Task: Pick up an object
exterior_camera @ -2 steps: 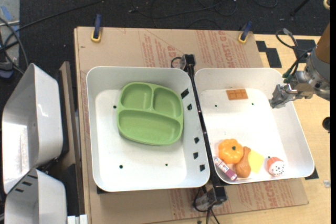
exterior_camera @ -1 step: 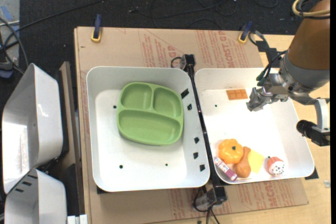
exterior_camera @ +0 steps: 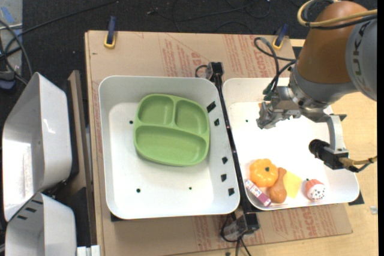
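Pincer (exterior_camera: 267, 117), its opening not discernible, poised over bare right bin (exterior_camera: 288, 147) floor; toy pumpkin (exterior_camera: 263, 171) and neighbours unlifted, so picking remains undone.

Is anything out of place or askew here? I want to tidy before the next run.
Nothing looks spilled or damaged. The green divided plate lies flat but turned askew in the left bin. In the right bin, the toys, among them an orange pumpkin, are crowded into the near corner. The gripper hovers over bare floor.
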